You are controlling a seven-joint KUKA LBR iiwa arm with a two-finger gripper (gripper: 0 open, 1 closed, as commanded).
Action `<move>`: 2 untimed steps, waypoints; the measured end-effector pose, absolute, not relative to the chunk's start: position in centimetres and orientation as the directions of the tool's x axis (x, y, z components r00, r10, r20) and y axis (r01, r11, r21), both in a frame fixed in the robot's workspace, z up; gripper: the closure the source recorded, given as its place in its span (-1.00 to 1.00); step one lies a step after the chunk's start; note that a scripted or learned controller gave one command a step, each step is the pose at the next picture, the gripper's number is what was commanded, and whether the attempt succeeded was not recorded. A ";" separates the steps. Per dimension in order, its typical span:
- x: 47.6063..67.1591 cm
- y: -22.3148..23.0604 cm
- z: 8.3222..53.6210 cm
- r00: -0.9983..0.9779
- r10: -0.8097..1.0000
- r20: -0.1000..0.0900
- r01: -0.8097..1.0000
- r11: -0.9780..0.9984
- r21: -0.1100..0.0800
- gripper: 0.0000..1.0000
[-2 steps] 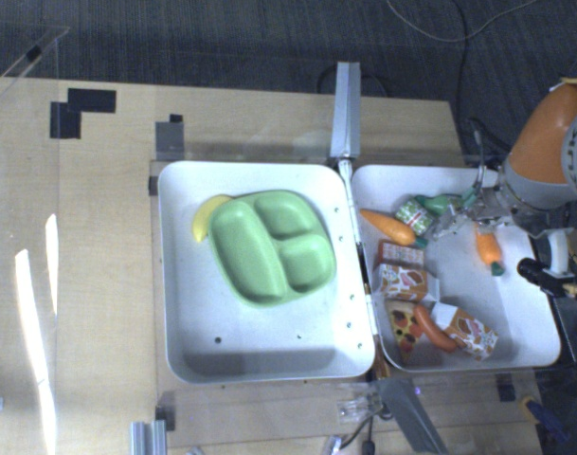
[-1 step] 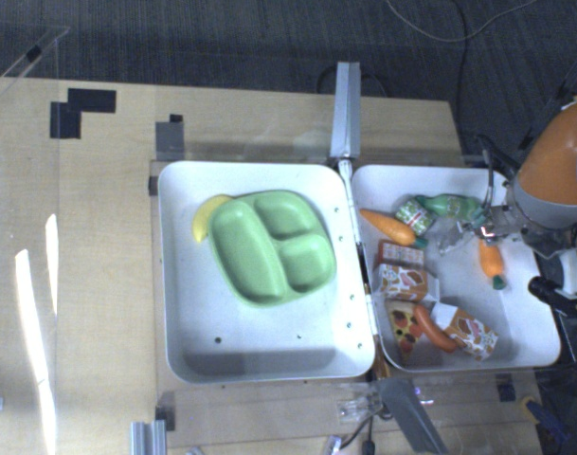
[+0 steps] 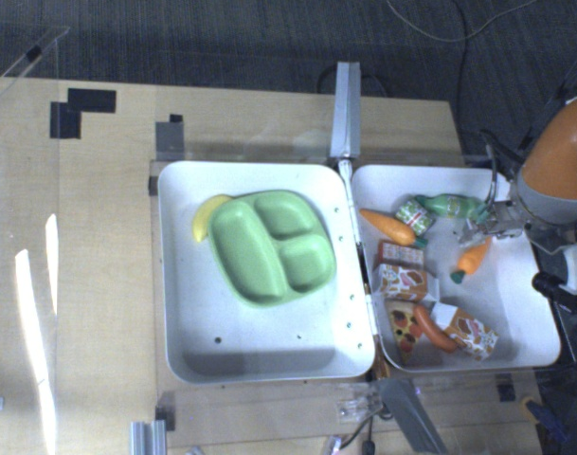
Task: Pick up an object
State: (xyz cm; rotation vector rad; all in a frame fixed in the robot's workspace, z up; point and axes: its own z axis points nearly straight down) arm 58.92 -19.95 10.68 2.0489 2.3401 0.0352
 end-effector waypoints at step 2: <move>54.5 -19.2 8.8 -0.004 1.000 -0.002 1.000 0.004 0.015 -1.00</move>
